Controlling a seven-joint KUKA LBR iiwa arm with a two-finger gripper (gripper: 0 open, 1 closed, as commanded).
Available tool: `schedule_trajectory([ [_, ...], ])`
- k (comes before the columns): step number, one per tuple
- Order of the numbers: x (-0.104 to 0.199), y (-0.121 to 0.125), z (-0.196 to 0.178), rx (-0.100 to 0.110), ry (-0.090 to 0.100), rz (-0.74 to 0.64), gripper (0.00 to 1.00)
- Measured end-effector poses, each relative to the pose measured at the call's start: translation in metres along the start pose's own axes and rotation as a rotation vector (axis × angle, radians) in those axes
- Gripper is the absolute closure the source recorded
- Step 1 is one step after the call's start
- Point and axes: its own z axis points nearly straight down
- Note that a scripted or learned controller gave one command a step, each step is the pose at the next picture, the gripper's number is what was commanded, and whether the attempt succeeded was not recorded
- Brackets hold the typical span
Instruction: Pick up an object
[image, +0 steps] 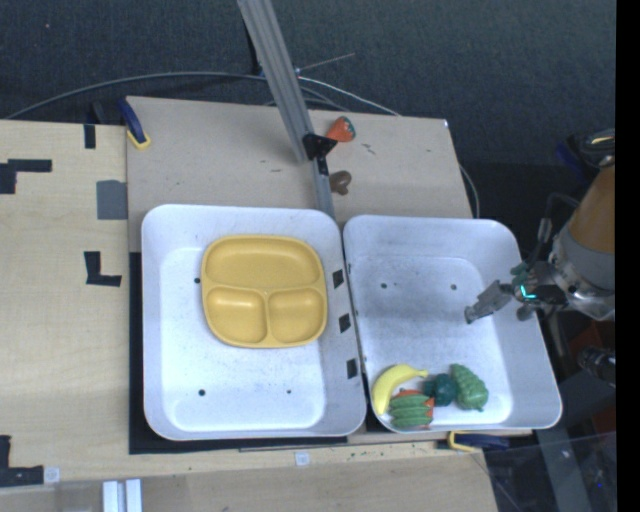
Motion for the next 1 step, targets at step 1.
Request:
schedule_trajectory([
  [1,-0.0039,0.0042,0.0459,0.004,0.0,0.001,0.0],
])
